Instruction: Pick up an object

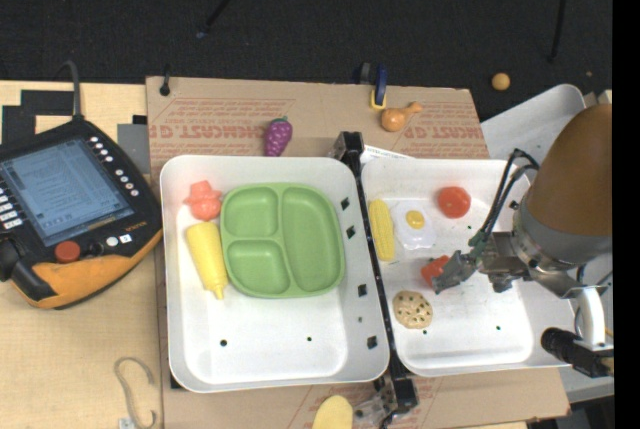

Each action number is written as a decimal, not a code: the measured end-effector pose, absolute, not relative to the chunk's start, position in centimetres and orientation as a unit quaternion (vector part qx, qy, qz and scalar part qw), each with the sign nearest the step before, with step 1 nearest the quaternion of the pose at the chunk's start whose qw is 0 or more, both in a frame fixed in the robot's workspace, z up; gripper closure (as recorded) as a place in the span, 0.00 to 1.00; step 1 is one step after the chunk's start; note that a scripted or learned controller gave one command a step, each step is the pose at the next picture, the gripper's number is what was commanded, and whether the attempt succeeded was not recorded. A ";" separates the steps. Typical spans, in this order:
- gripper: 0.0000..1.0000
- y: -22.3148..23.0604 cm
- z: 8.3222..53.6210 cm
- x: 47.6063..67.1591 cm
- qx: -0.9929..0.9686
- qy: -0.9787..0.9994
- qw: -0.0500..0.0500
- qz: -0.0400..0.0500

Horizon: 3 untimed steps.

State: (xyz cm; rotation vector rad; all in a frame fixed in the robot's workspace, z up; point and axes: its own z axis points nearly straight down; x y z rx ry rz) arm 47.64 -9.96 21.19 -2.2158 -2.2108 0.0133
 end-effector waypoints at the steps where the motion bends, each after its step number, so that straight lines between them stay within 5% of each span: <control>1: 0.00 -10.0 21.7 47.9 -0.707 -0.707 0.001 0.001; 3: 0.00 -9.7 8.9 47.2 -0.707 -0.707 0.004 0.002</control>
